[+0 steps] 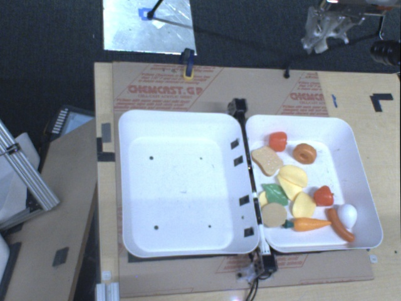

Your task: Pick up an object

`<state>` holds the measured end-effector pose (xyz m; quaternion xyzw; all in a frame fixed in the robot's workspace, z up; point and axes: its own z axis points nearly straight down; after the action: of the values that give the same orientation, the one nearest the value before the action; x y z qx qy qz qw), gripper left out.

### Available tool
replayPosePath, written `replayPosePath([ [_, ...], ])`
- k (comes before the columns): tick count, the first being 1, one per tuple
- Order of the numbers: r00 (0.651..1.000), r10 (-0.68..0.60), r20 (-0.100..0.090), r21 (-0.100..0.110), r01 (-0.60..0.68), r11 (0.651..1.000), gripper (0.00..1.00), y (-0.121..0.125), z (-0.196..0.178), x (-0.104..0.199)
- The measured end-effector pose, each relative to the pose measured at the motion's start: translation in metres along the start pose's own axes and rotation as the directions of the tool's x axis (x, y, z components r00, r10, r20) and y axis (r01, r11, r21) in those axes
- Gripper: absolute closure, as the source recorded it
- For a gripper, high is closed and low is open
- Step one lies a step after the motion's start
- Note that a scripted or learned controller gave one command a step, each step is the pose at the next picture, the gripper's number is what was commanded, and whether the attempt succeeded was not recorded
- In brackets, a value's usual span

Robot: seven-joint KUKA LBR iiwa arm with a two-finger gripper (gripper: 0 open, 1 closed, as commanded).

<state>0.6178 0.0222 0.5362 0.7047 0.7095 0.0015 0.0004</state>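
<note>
The right bin (351, 140) holds several toy foods: a red tomato (277, 140), a brown doughnut (305, 153), a bread slice (267, 160), a yellow piece (292, 177), a green piece (274, 193), a red pepper (323, 195), a round tan biscuit (273, 215), an orange carrot (309, 225), a white egg (346, 215) and a sausage (339, 225). My gripper (321, 37) hangs high at the top right, well beyond the bins' far edge, with nothing in it that I can see.
The left bin (178, 184) lies beside the right one, joined by a black hinge strip (245, 180). A shiny metal sheet (148, 16) lies at the back left. A metal frame (22, 168) stands at the left edge.
</note>
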Motion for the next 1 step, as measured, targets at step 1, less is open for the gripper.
replayPosePath([
  [1, 1.000, -0.001, 0.000, 0.001, 0.001, 1.000, 1.00, -0.0303, 0.0007, 0.0378],
])
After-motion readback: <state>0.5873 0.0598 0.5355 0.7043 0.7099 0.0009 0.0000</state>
